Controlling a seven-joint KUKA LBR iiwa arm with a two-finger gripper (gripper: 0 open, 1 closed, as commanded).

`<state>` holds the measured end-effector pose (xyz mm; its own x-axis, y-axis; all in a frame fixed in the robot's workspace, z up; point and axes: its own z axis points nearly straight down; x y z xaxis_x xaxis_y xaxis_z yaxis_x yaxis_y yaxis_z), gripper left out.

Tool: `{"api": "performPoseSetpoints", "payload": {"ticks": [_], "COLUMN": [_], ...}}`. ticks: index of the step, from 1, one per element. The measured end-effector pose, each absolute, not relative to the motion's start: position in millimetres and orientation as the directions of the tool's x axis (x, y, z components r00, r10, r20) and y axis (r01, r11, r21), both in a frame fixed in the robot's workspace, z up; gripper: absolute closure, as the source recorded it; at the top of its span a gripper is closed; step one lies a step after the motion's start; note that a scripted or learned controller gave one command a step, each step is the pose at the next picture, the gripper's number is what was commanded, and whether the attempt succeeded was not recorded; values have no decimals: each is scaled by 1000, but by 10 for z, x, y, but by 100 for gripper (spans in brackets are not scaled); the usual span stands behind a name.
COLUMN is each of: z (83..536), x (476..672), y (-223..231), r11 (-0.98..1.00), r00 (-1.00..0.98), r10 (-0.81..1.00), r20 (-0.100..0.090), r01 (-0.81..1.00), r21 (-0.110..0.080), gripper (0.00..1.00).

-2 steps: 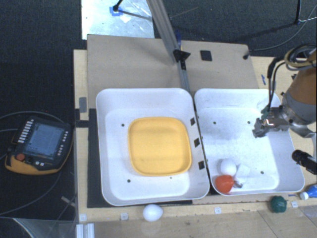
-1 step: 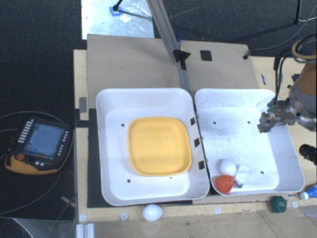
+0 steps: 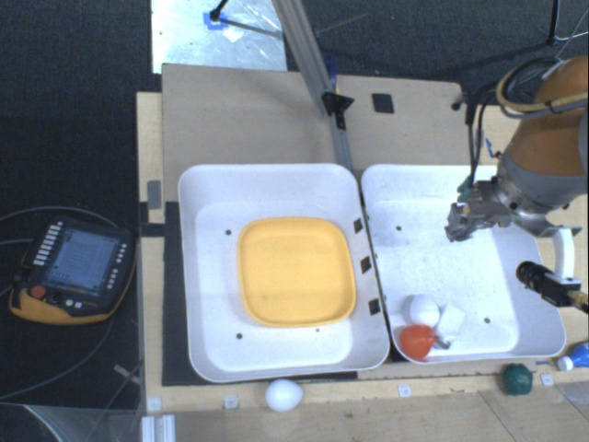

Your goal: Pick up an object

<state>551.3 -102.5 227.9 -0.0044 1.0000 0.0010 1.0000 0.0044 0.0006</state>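
Observation:
In the right bin [image 3: 488, 256] several small objects lie in the near left corner: a white ball [image 3: 423, 308], a red-orange rounded object [image 3: 418, 341] and a small white block [image 3: 451, 320]. A yellow square plate [image 3: 296, 270] lies in the middle of the left bin [image 3: 207, 247]. My gripper [image 3: 459, 226] hangs over the right bin's middle, above and to the right of the small objects and apart from them. Nothing shows between its fingers.
A white egg-shaped object [image 3: 283, 395] and a dark green ball [image 3: 517, 379] lie on the bench in front of the bins. A metal pole [image 3: 308, 49] slants over the far side. A teach pendant [image 3: 72, 270] sits on the floor at left.

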Motion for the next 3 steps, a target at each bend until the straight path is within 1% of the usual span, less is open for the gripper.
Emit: {"api": "performPoseSetpoints", "payload": {"ticks": [1, 2, 3], "z": [2358, 2370, 2298], "x": [5763, 5859, 6059], "y": [-599, -86, 478], "r11": [4, 5, 4], "r00": [-4, -5, -4], "r10": [1000, 1000, 1000], "r20": [1, 1, 1], "r01": [1000, 1000, 1000], "r21": [1, 1, 0], "gripper": [100, 100, 100]}}
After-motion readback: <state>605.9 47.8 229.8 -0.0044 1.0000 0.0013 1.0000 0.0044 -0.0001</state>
